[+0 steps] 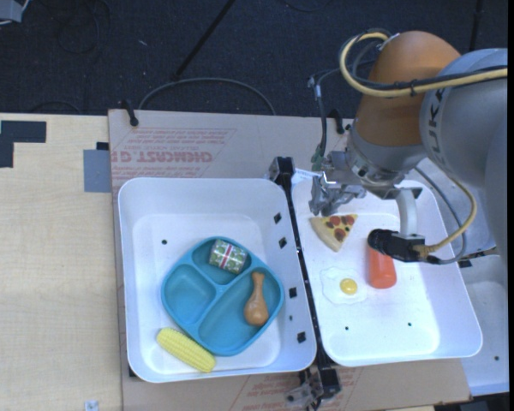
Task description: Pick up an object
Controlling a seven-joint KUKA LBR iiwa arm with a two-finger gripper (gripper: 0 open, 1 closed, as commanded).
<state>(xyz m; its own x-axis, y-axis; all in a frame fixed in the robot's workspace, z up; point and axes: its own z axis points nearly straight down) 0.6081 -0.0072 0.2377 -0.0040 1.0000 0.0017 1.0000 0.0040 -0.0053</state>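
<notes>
In the right bin (445, 332) lie a pizza slice (335, 229), a fried egg (343, 287) and an orange-red cylinder (382, 269). My gripper (327, 199) hangs over the bin's far left corner, just above the pizza slice's far edge. Nothing shows between its fingers. The left bin (154, 204) holds a blue divided plate (182, 296) with a green can (227, 256) and a chicken drumstick (256, 300) on it. A yellow corn cob (186, 350) lies beside the plate at the bin's near left.
The two bins meet along a black-clipped divider (293, 264). Cardboard (180, 148) lies under the bins. The grey arm with its orange band (403, 84) covers the right bin's far right corner.
</notes>
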